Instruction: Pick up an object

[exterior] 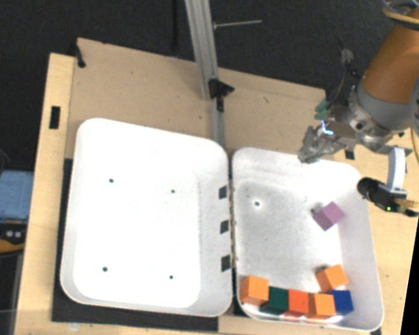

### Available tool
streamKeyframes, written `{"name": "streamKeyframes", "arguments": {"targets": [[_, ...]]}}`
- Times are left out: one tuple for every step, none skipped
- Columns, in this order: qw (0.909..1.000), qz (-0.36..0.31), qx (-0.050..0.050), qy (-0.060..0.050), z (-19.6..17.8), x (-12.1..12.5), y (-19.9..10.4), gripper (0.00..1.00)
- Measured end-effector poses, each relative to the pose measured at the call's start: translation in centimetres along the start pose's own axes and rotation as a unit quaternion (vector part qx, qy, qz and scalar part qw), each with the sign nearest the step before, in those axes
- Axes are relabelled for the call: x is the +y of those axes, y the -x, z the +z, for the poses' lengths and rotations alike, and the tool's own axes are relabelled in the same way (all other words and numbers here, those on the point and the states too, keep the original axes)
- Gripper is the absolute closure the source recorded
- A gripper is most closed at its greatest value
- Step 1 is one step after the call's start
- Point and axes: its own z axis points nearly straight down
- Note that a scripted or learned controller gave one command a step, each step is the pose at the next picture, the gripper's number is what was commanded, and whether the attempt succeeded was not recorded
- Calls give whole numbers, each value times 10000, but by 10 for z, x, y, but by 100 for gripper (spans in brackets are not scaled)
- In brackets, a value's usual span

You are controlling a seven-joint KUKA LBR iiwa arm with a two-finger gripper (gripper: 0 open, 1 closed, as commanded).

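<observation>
In the right bin (270, 182) a purple block (328, 215) lies alone near the upper right. Along the bin's front edge sit several blocks: an orange one (255, 289), a dark green one (277, 300), a red-orange one (298, 302), another orange one (322, 305), a blue one (342, 302) and an orange one (332, 277) behind them. My gripper (311, 153) hangs over the bin's far rim, up and left of the purple block, with nothing seen between its fingers.
The left bin (146, 216) lies beside the right one. A slanted metal rail (205, 51) runs down to the gap between the bins. A blue device (7, 196) and cables lie off the bench's left side.
</observation>
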Motion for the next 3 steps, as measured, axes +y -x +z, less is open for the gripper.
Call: {"name": "streamKeyframes", "arguments": {"targets": [[10000, 2, -1, -8, -1, -13, -54, 100], [10000, 6, -5, -14, 15, -16, -109, 100], [10000, -3, 1, 2, 11, -12, -162, 100]]}}
